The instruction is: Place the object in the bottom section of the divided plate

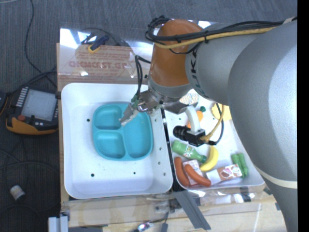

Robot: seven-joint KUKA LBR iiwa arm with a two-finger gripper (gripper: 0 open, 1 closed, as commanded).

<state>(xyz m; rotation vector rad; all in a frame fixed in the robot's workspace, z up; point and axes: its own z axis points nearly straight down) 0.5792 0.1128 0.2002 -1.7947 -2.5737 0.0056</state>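
Observation:
A turquoise divided plate with three sections lies in the left white bin. My gripper reaches down from the orange-banded wrist and hangs over the plate's upper part, near the ridge between the upper left section and the large right section. I see nothing clearly held in it. All three sections of the plate look bare.
The right bin holds several toy foods: a green bottle, a banana, two red sausages, a small carton, a green vegetable and a white bottle. A cardboard box sits behind the left bin.

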